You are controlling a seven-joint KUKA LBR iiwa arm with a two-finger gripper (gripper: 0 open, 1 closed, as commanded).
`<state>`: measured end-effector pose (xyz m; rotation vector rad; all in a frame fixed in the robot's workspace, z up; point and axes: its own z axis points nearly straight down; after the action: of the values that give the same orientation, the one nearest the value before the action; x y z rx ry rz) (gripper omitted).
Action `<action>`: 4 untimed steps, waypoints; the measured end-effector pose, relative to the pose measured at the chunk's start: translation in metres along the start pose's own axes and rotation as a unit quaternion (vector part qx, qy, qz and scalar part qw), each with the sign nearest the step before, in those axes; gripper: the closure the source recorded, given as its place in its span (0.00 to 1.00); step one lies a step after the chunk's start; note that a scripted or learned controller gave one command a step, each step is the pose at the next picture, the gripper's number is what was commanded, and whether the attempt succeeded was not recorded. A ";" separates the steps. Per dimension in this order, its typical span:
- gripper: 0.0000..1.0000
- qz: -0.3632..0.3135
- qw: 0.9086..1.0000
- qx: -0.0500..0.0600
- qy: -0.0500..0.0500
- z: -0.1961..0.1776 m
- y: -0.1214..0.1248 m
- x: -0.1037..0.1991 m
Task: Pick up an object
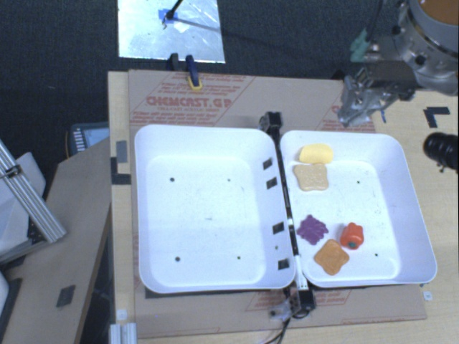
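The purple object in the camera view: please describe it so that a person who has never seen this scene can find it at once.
Look at the right bin of the two white bins. Near its left wall, toward the front, lies the purple object, small and flat with a ragged outline. It is the only purple item; the red-orange piece to its right and the orange piece in front of it are warm-coloured.

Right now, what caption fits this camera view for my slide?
Gripper above the right bin's far rim; five toy foods inside.

Five objects (pixel 313 178) in the right bin (pixel 412 192), left bin (pixel 154 192) alongside
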<state>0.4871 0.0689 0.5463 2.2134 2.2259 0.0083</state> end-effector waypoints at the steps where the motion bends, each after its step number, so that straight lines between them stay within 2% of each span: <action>1: 1.00 -0.002 1.000 -0.001 0.000 -0.011 0.000 0.000; 4: 1.00 -0.007 1.000 -0.005 0.002 -0.045 0.001 0.001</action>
<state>0.4883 0.0700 0.5910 2.1939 2.2382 0.0233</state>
